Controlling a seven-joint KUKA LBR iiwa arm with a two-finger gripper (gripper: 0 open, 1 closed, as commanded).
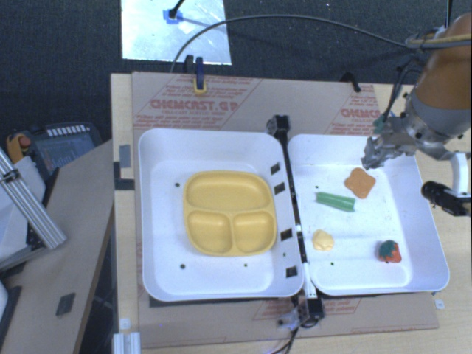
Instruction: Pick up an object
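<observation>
The pincer (375, 155) hangs over the right white bin (420, 198), just above a flat orange toy piece (360, 183); whether it is spread cannot be told.

Grey arm (435, 120) w/ orange band, dark metal tool (375, 155), black cables

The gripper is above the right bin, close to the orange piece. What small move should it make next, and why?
Probably a short move down and slightly toward the near edge of the right bin. The gripper hangs just beyond the orange piece, with nothing visible between its fingers. That piece lies flat and apart from the green stick, so it looks like the closest target.
</observation>
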